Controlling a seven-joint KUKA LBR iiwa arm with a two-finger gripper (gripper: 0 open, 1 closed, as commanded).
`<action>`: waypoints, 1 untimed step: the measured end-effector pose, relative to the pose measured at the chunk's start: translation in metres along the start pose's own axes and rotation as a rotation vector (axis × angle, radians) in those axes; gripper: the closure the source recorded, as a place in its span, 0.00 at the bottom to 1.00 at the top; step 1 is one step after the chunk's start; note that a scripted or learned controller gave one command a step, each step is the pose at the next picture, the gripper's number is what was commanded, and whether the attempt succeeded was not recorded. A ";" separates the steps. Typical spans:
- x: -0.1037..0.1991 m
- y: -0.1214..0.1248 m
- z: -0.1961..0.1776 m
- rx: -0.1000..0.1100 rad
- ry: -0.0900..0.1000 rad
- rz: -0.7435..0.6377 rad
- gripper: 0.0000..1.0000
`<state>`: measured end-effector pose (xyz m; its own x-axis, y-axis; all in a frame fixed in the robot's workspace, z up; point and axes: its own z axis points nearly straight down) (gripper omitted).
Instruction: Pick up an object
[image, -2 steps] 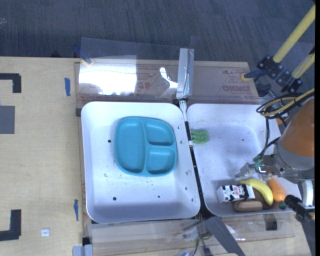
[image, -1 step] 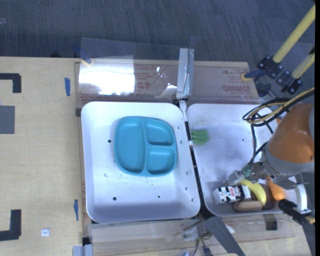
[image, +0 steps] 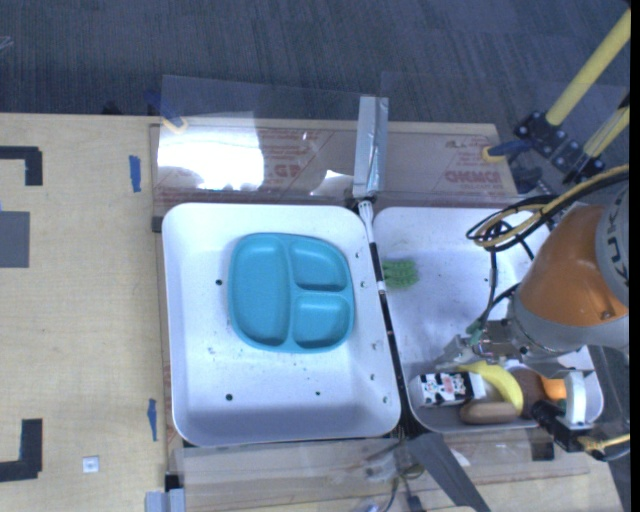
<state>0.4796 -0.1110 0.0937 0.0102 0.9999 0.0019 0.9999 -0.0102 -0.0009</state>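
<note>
The arm (image: 570, 275) reaches in from the right over the right bin (image: 440, 290), its orange band above the bin's near right part. My gripper (image: 481, 349) hangs low over the bin's near end, just above a yellow banana (image: 501, 382). Beside the banana lie a black-and-white patterned box (image: 441, 388), a brown oblong piece (image: 487, 411), an orange piece (image: 553, 385) and a white piece (image: 577, 398). A small green object (image: 400, 273) lies apart near the bin's far left wall. The arm hides part of the right side of this bin.
The left bin (image: 190, 330) holds a blue divided plate (image: 291, 292) near its middle. A clear plastic sheet (image: 260, 150) and a grey upright strip (image: 369, 145) stand behind the bins. Cables (image: 510, 225) loop beside the arm. Bare bin floor lies between the green object and the gripper.
</note>
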 end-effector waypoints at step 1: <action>-0.044 0.089 0.006 -0.004 -0.004 -0.485 0.00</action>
<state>0.5683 -0.1561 0.0877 -0.4570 0.8895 -0.0029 0.8895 0.4570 0.0033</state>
